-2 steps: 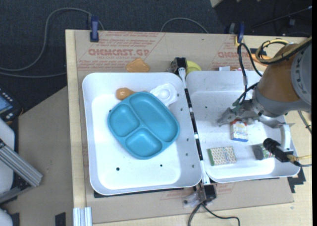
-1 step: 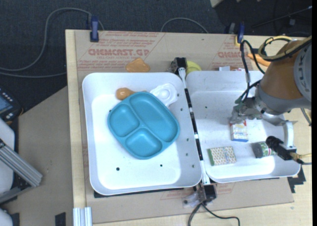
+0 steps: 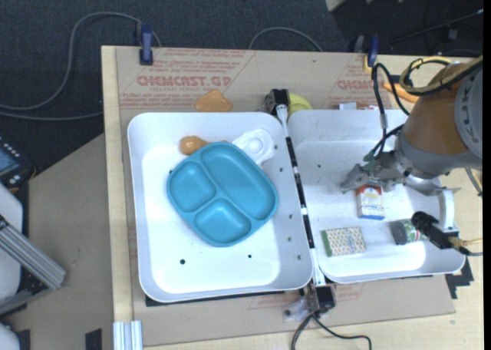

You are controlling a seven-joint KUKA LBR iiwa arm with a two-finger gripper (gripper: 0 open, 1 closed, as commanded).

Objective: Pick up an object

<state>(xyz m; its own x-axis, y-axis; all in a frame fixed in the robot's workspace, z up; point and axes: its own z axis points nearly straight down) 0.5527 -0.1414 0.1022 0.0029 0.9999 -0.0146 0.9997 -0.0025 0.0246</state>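
White small carton (image 3: 371,203) lies just near-side of the gripper (image 3: 374,176); finger state cannot be told. Bench cardboard (image 3: 184,80) reads "CHEMCAST GP".

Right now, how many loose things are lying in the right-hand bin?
3: a small carton under the gripper, a green patterned packet near the front, a dark tube beside it. The arm may hide more.

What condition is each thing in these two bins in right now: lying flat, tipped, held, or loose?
Blue divided plate: lying flat, hollow side up, in the left bin.
Orange piece: loose, at the plate's far edge.
White piece: loose, touching the plate.
Small carton: lying flat in the right bin, just below the gripper, not visibly held.
Patterned packet: flat, loose.
Dark tube: on its side.
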